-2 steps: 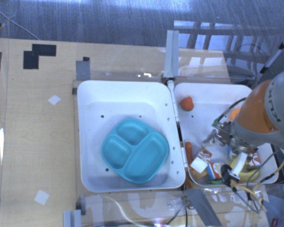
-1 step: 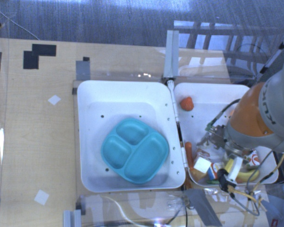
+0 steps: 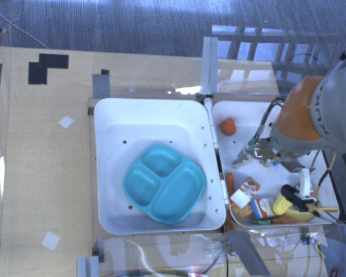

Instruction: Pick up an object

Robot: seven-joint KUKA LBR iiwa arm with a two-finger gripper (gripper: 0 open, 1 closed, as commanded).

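Observation:
My gripper (image 3: 246, 153) hangs over the middle of the right bin (image 3: 259, 111), with the grey arm and its orange band reaching in from the right. A small red-orange ball (image 3: 228, 126) lies apart from it toward the bin's far left corner. Along the near edge of this bin sits a clutter of things: a red sausage-like piece (image 3: 229, 183), a small printed carton (image 3: 251, 186), a white cube (image 3: 240, 199), a yellow banana (image 3: 295, 216) and a yellow block (image 3: 281, 203). Nothing shows in the gripper.
The left bin (image 3: 112, 120) holds a blue divided plate (image 3: 164, 182) near its front right. A metal post (image 3: 209, 65) stands behind the wall between the two bins. Pale wooden bench surrounds both bins.

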